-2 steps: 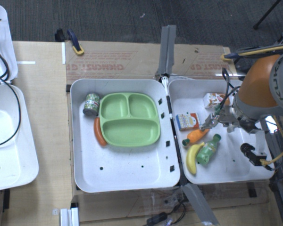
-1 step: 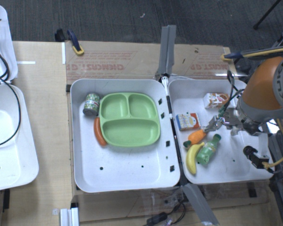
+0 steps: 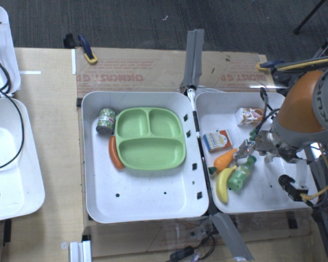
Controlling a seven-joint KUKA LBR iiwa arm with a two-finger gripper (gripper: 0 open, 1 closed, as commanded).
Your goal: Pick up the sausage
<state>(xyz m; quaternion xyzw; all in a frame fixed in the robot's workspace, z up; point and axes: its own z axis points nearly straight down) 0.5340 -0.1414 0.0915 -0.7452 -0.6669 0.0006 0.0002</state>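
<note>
**Arm in the Wrong Bin, Sausage Waiting Across the Divider**

From where I stood, the sausage (image 3: 115,153) lay in the left bin (image 3: 147,203), a reddish-orange stick tucked against the left edge of the green divided plate (image 3: 151,137), just below a small green can (image 3: 105,120). Nothing was touching it.

The arm (image 3: 303,111) was over the right bin (image 3: 262,198) instead. Its tool (image 3: 245,153) hung low among a cluster of things: a carrot (image 3: 225,159), a banana (image 3: 223,184) and a green bottle (image 3: 240,176), with a small carton (image 3: 217,140) just beside them and a snack packet (image 3: 250,115) further back. The tool's metal parts blurred into the clutter, so I could not tell whether it stood wide or narrow, or whether it had anything in it.

The risks looked plain enough. The carrot was close to the sausage in colour and shape, and the tool was right beside it, so a grab there would likely bring up the wrong item. To reach the real target the arm would have to cross the divider (image 3: 192,119) between the bins, and a low pass might clip it. Then the sausage sat tight against the plate's rim, leaving little room for a finger on that side; a closing pinch could ride up on the plate or nudge the sausage away.
</note>
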